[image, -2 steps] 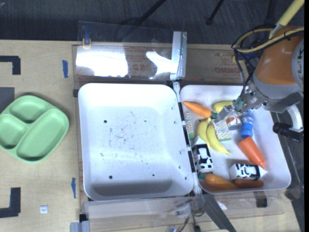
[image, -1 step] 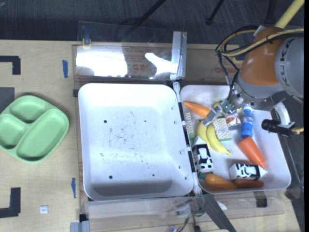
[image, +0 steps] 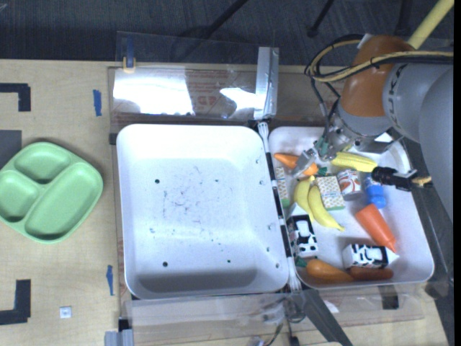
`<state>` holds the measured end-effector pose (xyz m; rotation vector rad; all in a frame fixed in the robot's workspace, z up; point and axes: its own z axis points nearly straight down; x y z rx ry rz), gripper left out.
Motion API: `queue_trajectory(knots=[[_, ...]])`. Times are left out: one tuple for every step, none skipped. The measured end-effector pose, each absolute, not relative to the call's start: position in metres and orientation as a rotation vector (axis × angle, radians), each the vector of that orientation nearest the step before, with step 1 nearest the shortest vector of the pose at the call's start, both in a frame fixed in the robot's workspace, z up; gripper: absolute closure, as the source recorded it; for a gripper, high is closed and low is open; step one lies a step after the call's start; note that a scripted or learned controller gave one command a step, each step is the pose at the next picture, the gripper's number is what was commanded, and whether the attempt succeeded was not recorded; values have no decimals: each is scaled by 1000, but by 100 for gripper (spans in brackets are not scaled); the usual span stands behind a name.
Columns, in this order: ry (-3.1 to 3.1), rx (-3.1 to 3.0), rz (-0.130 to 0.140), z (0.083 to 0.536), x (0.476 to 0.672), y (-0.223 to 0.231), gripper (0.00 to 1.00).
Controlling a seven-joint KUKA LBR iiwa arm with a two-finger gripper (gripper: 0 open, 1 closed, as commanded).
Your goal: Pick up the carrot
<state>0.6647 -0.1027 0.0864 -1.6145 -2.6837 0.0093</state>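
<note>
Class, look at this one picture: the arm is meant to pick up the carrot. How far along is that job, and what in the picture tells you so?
Done: the arm has reached over the right bin, with its gripper low among the items at the far end. In hand: I cannot tell that it holds anything; its tip is hidden in the clutter. Left: the carrot lies on the bin floor, nearer the camera than the gripper, beside the bananas, so the grasp and lift are not yet done.

even bright overhead light, glare on the clear panel (image: 191, 92), slight softness
</note>
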Motion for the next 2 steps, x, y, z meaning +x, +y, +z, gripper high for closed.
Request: queue_trajectory(knots=[[-2699, -1618, 3, 98, 668, -103, 100], [-2553, -1837, -2, 186, 668, -87, 100]])
